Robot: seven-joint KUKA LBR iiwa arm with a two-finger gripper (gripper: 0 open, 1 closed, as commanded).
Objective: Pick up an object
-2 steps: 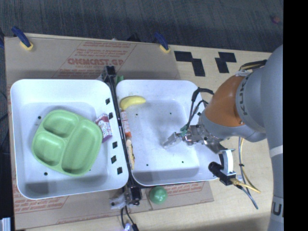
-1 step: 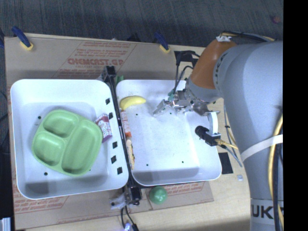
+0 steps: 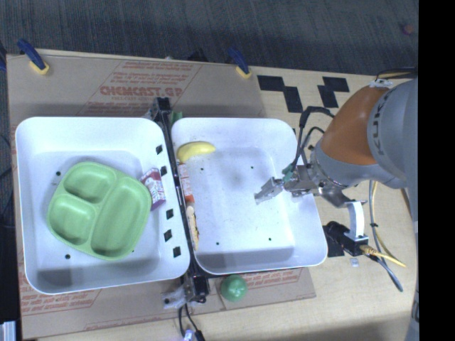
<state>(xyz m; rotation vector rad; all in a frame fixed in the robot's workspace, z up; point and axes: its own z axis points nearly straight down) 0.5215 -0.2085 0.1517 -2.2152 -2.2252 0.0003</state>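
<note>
Approach was the step we judged to be in hand — the gripper (image 3: 266, 190) hung over the right bin (image 3: 302, 251), right of its middle, with bare white floor under it and nothing between its fingers. Whether those fingers were parted or closed we could not tell; they showed as a small pale blur at the end of the wrist.

To do this step well, we thought the arm would need to settle on one target and come down squarely over it, not at the bin wall. The nearest candidate was the yellow banana (image 3: 195, 150), which lay in the upper left corner of the right bin, close to the divider (image 3: 176, 190) between the bins. It sat up and to the left of the gripper, well apart from it. A grasp across its short width looked the safer choice, since it curved and lay near the wall.

A narrow packet (image 3: 188, 190) lay along the divider on the right bin's left edge, flat and hard to get under. In the left bin (image 3: 28, 190) we saw a green sectioned plate (image 3: 99, 208) and a small dark red wrapper (image 3: 153, 185) beside it — both farther off. A green ball (image 3: 232, 287) rested on the bench (image 3: 370, 304) below the right bin, outside it.
</note>
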